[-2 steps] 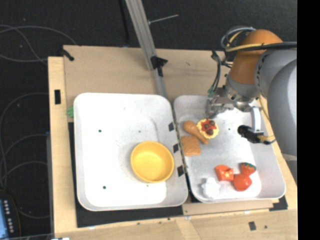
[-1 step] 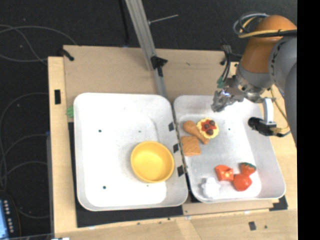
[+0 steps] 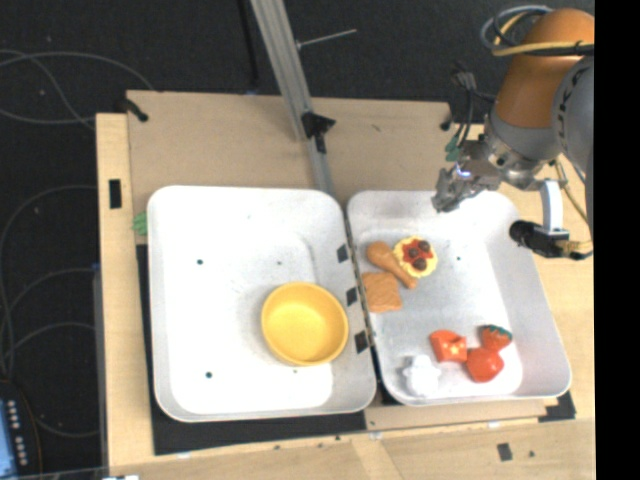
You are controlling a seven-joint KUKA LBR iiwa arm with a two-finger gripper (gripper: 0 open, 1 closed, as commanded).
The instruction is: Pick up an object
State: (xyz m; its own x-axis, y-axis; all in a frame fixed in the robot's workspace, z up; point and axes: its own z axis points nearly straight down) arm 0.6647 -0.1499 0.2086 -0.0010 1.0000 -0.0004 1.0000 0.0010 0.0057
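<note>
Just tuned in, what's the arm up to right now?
The gripper is over the far edge of the right bin, with nothing seen between its fingers. The toy food lies below it in that bin: a drumstick, a small tart, a toast slice, red pieces and a white lump. A yellow bowl sits in the left bin.

The arm (image 3: 540, 88) is rounded and grey, with a broad orange band above the wrist. Just above that band a thin pale cable (image 3: 508, 23) loops. The wrist housing is grey metal, bearing dark cables and a white bracket with a black fitting beside it. The jaws look small and dark.
</note>
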